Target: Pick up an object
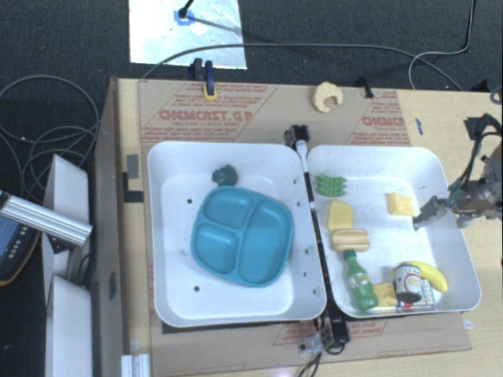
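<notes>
My gripper [449, 206] hangs over the right side of the right bin [440, 171], near its right wall. A yellow block [400, 203] lies just to its left, apart from it. Further left in the same bin are a green leafy piece [330, 184], a yellow wedge [340, 214] and a tan bun [350, 239]. Along the bin's front lie a green bottle [360, 281], a small yellow piece [384, 293], a can [409, 283] and a banana [432, 276]. Nothing shows in the gripper.
The left bin [169, 210] holds a blue divided plate [240, 236] and a dark green lump [225, 175]. A tan croissant-like toy [327, 96] lies on the bench behind the bins. A blue and yellow clamp [207, 77] sits at the bench's back edge.
</notes>
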`<state>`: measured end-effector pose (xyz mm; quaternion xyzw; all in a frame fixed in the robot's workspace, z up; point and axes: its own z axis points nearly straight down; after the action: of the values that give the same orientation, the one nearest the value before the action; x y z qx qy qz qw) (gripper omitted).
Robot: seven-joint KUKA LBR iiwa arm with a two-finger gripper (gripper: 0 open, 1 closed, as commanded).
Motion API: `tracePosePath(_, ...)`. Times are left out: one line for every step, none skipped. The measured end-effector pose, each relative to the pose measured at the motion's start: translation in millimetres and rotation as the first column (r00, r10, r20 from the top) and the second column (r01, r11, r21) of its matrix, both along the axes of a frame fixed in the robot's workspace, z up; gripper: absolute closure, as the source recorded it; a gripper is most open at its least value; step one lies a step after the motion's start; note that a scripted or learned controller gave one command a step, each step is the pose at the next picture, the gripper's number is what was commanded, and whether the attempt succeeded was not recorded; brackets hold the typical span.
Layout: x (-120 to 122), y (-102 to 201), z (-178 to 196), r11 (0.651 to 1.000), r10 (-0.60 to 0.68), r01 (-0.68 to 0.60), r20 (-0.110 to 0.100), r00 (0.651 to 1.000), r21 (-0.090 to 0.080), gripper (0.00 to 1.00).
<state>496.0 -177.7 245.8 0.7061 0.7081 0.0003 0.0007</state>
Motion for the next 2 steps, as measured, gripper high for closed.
tracePosePath(46,11,-112,1.000,0.001,-0.001,-0.004,1.000,0.002,0.00)
tracePosePath(128,61,-162,1.000,0.002,-0.002,0.000,1.000,0.002,0.00)
